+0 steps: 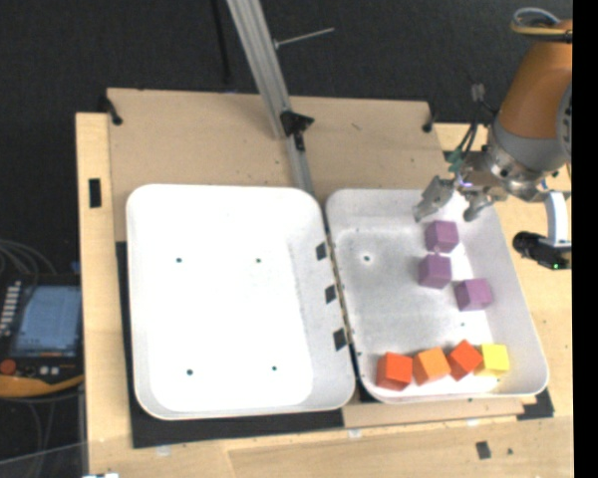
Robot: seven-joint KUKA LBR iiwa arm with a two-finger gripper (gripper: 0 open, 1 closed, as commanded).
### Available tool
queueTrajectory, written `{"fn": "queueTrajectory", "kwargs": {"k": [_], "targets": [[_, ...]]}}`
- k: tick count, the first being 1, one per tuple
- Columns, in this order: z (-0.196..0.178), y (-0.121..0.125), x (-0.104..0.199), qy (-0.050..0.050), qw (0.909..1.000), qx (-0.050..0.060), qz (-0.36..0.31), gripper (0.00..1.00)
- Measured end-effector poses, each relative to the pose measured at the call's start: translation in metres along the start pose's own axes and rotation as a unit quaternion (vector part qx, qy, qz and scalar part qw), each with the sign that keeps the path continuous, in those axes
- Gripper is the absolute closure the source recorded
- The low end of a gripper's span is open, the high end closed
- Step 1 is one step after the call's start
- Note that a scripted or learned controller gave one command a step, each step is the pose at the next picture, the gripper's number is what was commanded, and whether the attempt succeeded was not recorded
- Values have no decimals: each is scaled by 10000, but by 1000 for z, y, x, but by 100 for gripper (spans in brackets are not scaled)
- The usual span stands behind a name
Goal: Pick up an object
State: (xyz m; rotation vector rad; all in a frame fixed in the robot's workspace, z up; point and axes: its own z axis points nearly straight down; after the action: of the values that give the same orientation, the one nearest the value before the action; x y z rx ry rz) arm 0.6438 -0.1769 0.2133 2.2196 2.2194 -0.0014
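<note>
Overhead slanted view of a wooden bench [100, 297] carrying two shallow white bins side by side. The left bin [229, 297] shows bare white floor with a few small dark dots. The right bin [379, 287] holds seven blocks. Three purple cubes lie in a loose column in its right half: the upper purple cube [441, 235] near the far rim, the middle purple cube [435, 270] just below it, and the lower purple cube [473, 294] offset to the right. Along the near rim sits a row of four blocks, touching or nearly so: a red-orange cube [395, 369], an orange cube [431, 364], a second red-orange cube [464, 358] turned at an angle, and a yellow cube [495, 358] at the right end. The grey arm with its orange band [538, 78] enters from the right, its wrist above the far right corner of the right bin. The pincer [450, 199] hangs above the far rim, just beyond the upper purple cube, with its two fingers [431, 199] spread apart and nothing between them. A slanted metal rail [264, 63] crosses the far side of the bench toward the gap between the bins. A handheld control pendant [35, 332] with a blue screen rests beside the bench at the left.
</note>
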Motion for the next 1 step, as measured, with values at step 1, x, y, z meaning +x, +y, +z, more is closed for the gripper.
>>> {"fn": "queueTrajectory", "kwargs": {"k": [1], "targets": [[57,-9,2,6,10000,24,9,0]]}}
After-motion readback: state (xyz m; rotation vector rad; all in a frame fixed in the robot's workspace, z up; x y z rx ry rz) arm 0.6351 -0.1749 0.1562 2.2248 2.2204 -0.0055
